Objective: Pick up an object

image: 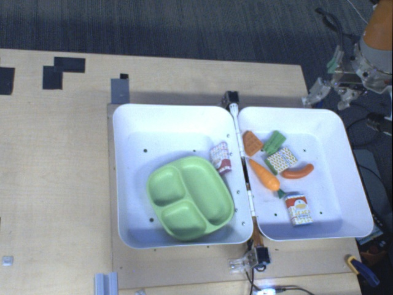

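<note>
1. The gripper (336, 90) hangs off beyond the top right corner of the right bin (344, 134), outside its rim and well apart from everything lying in it. It's a pale blur of translucent parts, and I cannot tell how it is set; nothing shows caught in it.

2. So nothing is picked up yet, by my reading. The whole job is left: come in over the bin, go down on one object, close and lift.

3. The candidates sit bunched at the right bin's left side: a carrot (264, 174) lying at a slant, a sausage (297, 171) just beside it, a small patterned box (281, 160) between them, a green piece (274, 141) and an orange-brown piece (252, 143) nearer the divider, and a red-topped carton (298, 209) a little apart, lower down.

4. The left bin (132, 140) bears a green divided plate (190, 196) with a small can (221, 157) touching its upper right edge.

5. Hard to make out: the arm (377, 35) is cut off at the frame's corner, and the box and carton labels are too small to read.
</note>
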Available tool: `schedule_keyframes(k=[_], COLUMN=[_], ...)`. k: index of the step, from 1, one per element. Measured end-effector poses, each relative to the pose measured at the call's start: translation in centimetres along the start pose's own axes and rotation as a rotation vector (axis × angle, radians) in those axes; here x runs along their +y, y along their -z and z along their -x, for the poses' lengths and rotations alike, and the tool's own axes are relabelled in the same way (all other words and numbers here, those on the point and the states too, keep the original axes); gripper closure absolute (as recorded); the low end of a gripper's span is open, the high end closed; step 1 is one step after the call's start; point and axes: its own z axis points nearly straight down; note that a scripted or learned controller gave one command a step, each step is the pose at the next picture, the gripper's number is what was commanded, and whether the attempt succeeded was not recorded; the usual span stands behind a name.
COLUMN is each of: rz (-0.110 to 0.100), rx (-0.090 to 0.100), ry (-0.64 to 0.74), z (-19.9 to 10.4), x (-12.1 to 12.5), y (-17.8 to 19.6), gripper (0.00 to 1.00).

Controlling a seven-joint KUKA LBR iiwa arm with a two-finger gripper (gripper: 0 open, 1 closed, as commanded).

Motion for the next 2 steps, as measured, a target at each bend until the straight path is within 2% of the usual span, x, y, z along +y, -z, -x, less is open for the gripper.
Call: schedule_keyframes(k=[1, 2], rz=[-0.002, 0.001], rx=[0.000, 0.000], ry=[-0.002, 0.002], z=[4.0, -0.6], x=[1.4, 1.5], y=[-9.3, -18.8], gripper=[0.00, 0.00])
